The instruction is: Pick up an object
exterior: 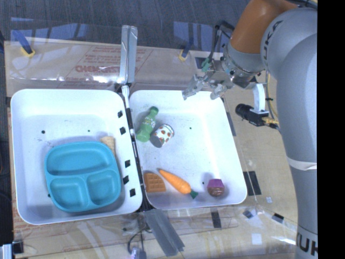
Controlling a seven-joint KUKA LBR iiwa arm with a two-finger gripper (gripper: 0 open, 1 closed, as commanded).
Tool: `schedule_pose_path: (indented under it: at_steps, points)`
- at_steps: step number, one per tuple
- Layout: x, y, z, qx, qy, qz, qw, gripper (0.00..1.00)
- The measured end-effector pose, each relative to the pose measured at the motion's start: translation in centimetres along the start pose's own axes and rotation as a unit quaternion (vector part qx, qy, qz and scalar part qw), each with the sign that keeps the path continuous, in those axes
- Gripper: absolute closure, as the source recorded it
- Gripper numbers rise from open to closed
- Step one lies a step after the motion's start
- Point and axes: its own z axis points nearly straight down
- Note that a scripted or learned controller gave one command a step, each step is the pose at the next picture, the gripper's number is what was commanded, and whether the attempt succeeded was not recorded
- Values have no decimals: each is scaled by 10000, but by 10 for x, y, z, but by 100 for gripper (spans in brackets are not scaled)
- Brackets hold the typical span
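Item: carrot point(174, 182), right bin point(233, 161), front edge, between waffle point(154, 182) and purple piece point(215, 188). Probably light, rigid plastic, smooth; grip across mid-body. Gripper point(202, 89): above bin's far rim, fingers apparently spread, nothing held.

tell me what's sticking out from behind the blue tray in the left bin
A tan, waffle-textured piece pokes out past the top right corner of the blue divided tray in the left bin. Just its upper end shows; the tray covers the rest, so its full shape cannot be told.
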Motion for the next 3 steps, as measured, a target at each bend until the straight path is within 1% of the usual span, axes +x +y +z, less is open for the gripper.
schedule_pose_path:
  at_steps: [1, 2, 3]
  points:
    - [35, -40, 140, -2, -3, -377, 9993, 0]
    - [41, -109, 145, -4, 2, -873, 9962, 0]
    - [39, -108, 134, -12, -6, -892, 9960, 100]
